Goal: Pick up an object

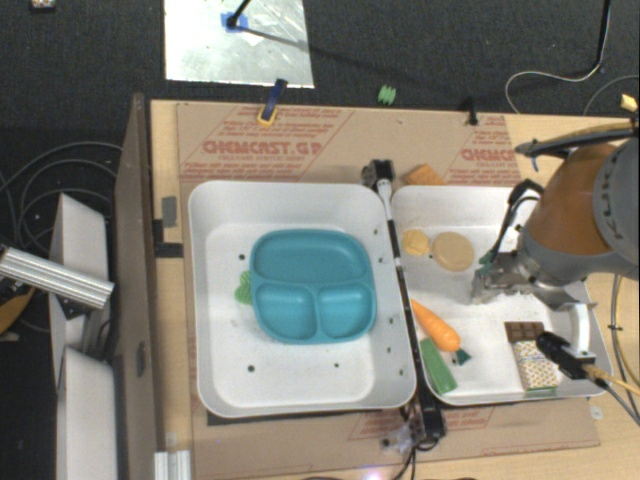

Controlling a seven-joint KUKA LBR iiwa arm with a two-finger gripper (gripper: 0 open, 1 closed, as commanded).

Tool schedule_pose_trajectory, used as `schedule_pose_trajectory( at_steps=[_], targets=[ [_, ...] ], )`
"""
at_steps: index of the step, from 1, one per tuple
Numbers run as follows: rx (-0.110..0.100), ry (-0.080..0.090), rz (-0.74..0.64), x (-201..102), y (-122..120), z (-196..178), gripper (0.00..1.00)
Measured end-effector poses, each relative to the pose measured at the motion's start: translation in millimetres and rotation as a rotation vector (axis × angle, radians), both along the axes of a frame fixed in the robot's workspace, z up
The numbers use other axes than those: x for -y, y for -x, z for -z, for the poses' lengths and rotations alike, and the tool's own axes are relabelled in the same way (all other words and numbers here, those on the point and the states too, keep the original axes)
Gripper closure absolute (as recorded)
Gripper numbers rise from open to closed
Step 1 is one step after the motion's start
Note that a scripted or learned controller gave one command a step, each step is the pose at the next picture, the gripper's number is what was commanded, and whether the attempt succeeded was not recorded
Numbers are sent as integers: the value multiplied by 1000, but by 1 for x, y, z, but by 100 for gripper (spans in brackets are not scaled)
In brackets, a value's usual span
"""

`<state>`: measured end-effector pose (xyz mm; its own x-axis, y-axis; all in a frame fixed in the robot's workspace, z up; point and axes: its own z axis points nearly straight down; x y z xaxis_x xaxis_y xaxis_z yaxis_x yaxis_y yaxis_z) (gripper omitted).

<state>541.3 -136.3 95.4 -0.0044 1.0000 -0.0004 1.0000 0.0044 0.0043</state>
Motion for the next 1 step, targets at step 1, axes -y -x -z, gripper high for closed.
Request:
schedule_pose_trajectory(
  at_steps=[1],
  targets=[
    [0, 0, 0, 0, 0, 0, 0]
  ],
)
